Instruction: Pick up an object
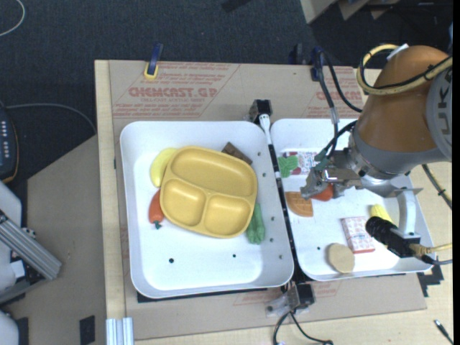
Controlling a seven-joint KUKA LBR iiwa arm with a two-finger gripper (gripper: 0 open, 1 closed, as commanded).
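Hanging low in the right bin (pixel 402 264), the gripper (pixel 321 185) touches something red (pixel 325 193), maybe. I cannot tell if it is holding it.

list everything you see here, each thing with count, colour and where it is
shallow white plastic bins: 2, white, side by side on the bench
yellow divided plastic tray: 1, yellow, middle of left bin
yellow rounded piece: 1, yellow, under tray's upper-left edge
orange-red carrot-like piece: 1, left of tray
green leafy piece: 1, green, tray's lower-right edge
dark brown piece: 1, above tray
green toy: 1, right bin, upper left
orange wedge: 1, right bin, left side
pink-patterned small box: 1, right bin
tan round piece: 1, right bin, front
grey arm with orange band: 1, right
pincer: 1, over right bin
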